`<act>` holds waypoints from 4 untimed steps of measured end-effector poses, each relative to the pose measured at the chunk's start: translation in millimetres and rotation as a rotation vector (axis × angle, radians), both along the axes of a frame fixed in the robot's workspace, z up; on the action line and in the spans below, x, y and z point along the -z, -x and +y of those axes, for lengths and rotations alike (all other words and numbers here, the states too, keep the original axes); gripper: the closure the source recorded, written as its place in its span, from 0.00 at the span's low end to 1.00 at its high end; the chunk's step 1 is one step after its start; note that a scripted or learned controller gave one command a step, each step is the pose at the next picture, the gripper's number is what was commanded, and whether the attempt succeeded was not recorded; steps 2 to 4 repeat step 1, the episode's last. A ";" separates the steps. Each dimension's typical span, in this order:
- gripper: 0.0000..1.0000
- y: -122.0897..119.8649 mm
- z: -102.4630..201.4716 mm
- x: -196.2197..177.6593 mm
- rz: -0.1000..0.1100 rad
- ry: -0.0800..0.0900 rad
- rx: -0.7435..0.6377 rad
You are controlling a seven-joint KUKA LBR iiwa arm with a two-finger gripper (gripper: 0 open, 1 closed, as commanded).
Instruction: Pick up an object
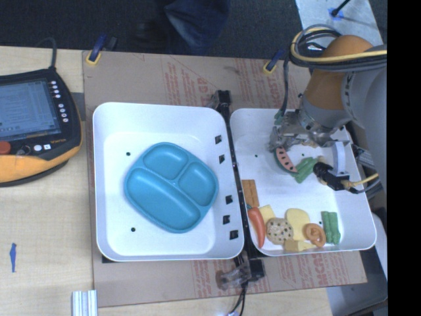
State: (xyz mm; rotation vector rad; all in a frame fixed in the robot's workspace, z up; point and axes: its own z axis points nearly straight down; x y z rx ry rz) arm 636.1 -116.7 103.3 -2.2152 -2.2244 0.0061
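Watermelon slice [283, 159] and green piece [304, 169] under gripper [287, 143] in right bin [263, 120] (claw state indiscernible): probably light, rigid, slick plastic; best pinched across thin faces.

Divided plate [171, 186] in left bin [105, 176]; toy food [293, 228] in right bin [253, 137].

I see a solid light-blue divided plate [172, 187] in the white left bin [108, 176]. In the white right bin [256, 143] there's a red slice with dark seeds [285, 160], a green piece [304, 170], a red-orange chilli [256, 225], a tan cookie with dark chips [279, 230], yellow pieces [297, 218] and a green block [330, 226].
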 end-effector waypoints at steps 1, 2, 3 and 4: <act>1.00 48.1 74.8 -94.4 -0.006 -0.004 -0.006; 1.00 48.1 74.8 -94.4 -0.006 -0.004 -0.006; 1.00 48.1 74.8 -94.4 -0.006 -0.004 -0.006; 1.00 48.1 74.8 -94.4 -0.006 -0.004 -0.006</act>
